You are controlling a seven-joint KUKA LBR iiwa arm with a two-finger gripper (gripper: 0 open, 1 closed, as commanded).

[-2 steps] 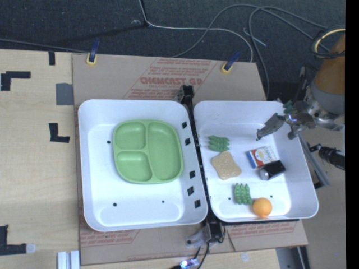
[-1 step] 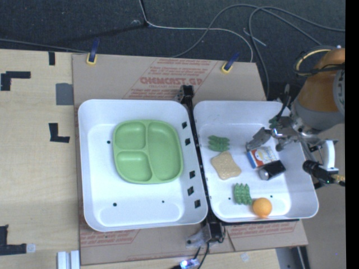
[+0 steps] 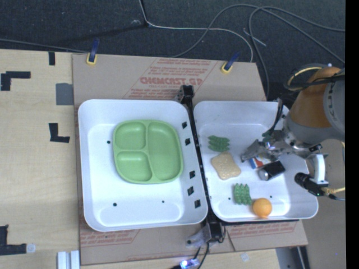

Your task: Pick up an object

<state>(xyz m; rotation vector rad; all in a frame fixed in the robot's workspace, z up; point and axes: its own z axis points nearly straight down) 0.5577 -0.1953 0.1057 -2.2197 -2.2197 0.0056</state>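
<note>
Jaws (image 3: 259, 156) low in the right bin (image 3: 224, 108), tool pointing toward the bin's middle; can't tell how far open they are or whether anything sits between them, the tips are a dark blur from this angle. Small red-and-blue item (image 3: 257, 162) right under the tips, touching or just below them, can't say which. Black block (image 3: 271, 170) just to the camera-near side of that, tilted, beside the wrist. Candidates for the pick, all placed off the jaws: tan bread-shaped piece (image 3: 225, 165) to their left, near, lying flat on the bin floor; green ridged piece (image 3: 219, 144) further left and toward the far wall; second green piece (image 3: 242, 193) below and left of the jaws, near the front wall; orange ball (image 3: 261, 207) just beside that green piece, close to the front rim. None of these four touches the jaws. Arm (image 3: 314, 114) comes in from the right over the bin's right rim, orange band visible above the grey wrist. Left bin (image 3: 95, 206) butts against the right one; it holds a green divided plate (image 3: 148, 151), three compartments, well apart from the jaws. Both bins sit on a cardboard sheet (image 3: 168, 77) on the surface (image 3: 28, 167). Cables (image 3: 224, 21) run across the dark area beyond the cardboard.
</note>
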